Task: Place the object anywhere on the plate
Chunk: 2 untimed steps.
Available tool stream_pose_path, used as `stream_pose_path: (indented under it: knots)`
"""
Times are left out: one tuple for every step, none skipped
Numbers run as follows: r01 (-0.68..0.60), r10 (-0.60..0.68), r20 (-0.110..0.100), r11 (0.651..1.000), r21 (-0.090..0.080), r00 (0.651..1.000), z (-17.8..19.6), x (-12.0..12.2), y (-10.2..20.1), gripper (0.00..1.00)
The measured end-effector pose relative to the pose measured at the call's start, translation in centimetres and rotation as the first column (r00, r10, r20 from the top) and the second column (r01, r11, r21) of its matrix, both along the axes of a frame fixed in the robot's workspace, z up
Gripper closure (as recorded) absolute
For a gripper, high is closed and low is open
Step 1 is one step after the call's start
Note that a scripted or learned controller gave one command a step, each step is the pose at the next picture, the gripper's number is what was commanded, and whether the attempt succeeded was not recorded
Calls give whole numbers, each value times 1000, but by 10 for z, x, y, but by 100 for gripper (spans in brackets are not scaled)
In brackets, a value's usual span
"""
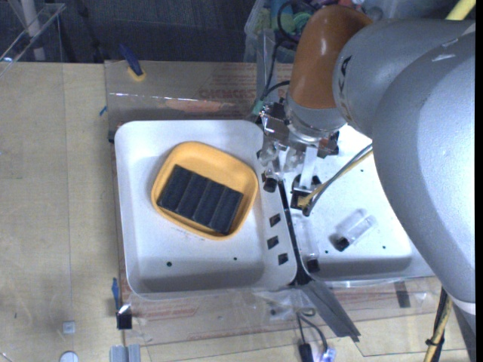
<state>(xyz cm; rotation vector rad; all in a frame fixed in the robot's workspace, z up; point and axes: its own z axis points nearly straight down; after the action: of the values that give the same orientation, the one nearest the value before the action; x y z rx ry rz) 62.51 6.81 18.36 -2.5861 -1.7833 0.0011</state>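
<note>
Arm reaching in from the right, wrist pointing down

The grey arm (423, 127) is sweeping in from the right edge, its orange band (324, 51) sitting just above the wrist, and the tool (290, 173) is hanging below it, pointing downward near the middle of the view.

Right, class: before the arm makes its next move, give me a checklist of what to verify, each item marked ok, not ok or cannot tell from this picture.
1. Yellow plate lies inside the left bin: ok.
2. Dark ridged object rests on the plate, within its rim: ok.
3. Gripper is over the divider between the bins, beside the plate rather than above it: ok.
4. Gripper fingers open or shut: cannot tell.
5. Anything held in the gripper: cannot tell.
6. Small clear item in the right bin lies apart from the gripper: ok.
</note>
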Motion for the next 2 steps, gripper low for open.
stream_pose_path:
  knots:
    - [-83, 83, 1, 997, 0, 997, -4, 16, 61, 100]
    - [-213, 213, 2, 977, -1, 977, 7, 25, 83, 100]
